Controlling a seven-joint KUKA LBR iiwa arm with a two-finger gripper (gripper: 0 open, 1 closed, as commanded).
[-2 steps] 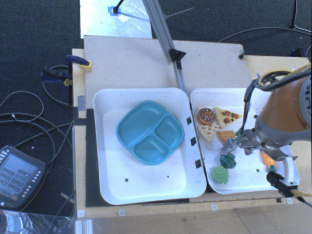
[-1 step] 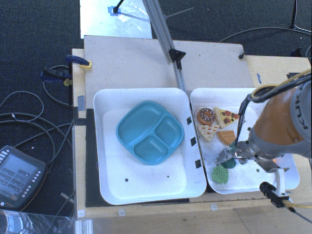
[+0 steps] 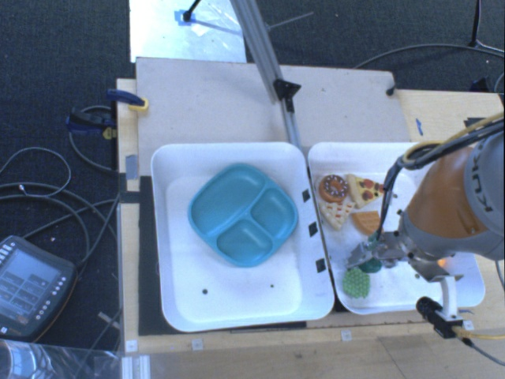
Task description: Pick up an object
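In the right bin (image 3: 473, 294) lie several small toy foods: a chocolate doughnut (image 3: 333, 186), a pizza slice (image 3: 365, 189), a waffle-like piece (image 3: 334, 212), an orange wedge (image 3: 365, 223) and a green round piece (image 3: 356, 283). My gripper (image 3: 368, 257) hangs low over the bin, just above the green piece and below the orange wedge. A dark teal thing (image 3: 371, 266) sits right at its tips; I cannot tell whether it is gripped. The arm's grey and orange body covers the bin's right part.
The left bin (image 3: 181, 290) holds a blue divided plate (image 3: 243, 214). A grey pole (image 3: 260, 42) slants down to the bins' shared wall. Cables and a handheld pendant (image 3: 30, 284) lie on the floor at the left.
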